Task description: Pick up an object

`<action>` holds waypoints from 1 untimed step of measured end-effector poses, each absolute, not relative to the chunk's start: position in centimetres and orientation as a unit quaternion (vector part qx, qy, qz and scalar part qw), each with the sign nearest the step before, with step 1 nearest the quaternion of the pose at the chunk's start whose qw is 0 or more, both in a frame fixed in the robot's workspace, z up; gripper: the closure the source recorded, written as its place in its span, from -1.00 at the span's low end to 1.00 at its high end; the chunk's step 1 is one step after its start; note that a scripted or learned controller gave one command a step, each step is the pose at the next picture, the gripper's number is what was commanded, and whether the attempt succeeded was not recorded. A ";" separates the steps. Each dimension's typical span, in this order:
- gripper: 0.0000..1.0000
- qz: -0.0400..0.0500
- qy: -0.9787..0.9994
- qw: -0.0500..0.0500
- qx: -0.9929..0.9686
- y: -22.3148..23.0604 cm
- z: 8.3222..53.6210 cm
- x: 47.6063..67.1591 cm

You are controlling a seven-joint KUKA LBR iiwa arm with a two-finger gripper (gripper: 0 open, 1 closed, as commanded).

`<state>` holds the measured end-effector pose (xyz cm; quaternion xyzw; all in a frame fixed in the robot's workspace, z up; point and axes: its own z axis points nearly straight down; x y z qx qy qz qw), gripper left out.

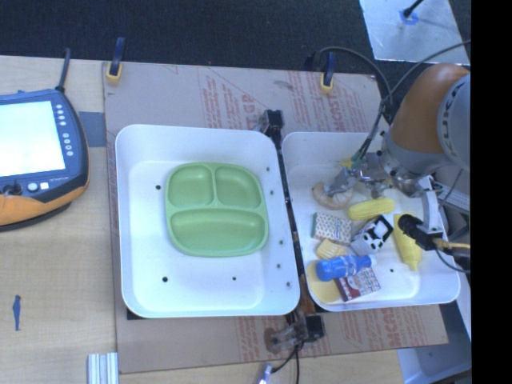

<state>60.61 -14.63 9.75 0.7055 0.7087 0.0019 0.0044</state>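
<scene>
Just below the fingers (349, 176) — a yellow corn cob (370, 209), apart.

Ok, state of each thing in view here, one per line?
Green divided plate: upright, nothing on it, in left bin.
Blue bottle: lying on its side, right bin.
Yellow corn cob: lying flat.
Gripper: low over the right bin's items.

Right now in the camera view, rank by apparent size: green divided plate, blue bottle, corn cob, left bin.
1. left bin
2. green divided plate
3. blue bottle and corn cob: they look about the same length, too close to rank.
</scene>
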 end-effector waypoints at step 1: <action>-1.00 0.002 0.709 0.004 0.705 -13.5 9.6 55.0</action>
